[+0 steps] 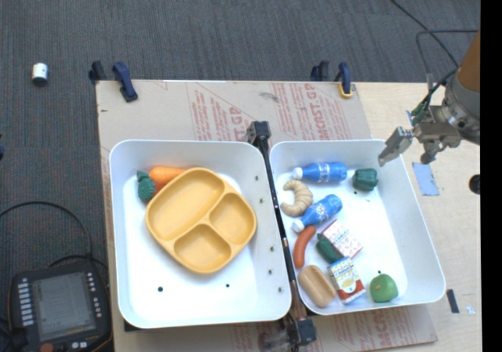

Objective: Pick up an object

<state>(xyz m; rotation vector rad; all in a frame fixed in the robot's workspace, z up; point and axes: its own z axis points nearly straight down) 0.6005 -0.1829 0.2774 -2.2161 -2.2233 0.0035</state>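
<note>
My gripper (pixel 409 154) hangs above the right bin's (pixel 427 252) far right rim, open with nothing between its fingers (pixel 390 148). Inside that bin lie two blue bottles (pixel 323 172) (pixel 321 208), a croissant (pixel 296 196), a green pepper (pixel 365 179), a red sausage (pixel 303 243), a bun (pixel 316 285), two small cartons (pixel 343 239) (pixel 346 279) and a green apple (pixel 383 288). The pepper is the item closest to the gripper, a little to its left and nearer the camera.
The left bin (pixel 125 264) holds a yellow divided plate (pixel 201 219), a carrot (pixel 163 175) and a dark green piece (pixel 145 188). Blue clamps (pixel 124 80) (pixel 343 76) grip the bench's far edge. A control pendant (pixel 55 303) lies on the floor at lower left.
</note>
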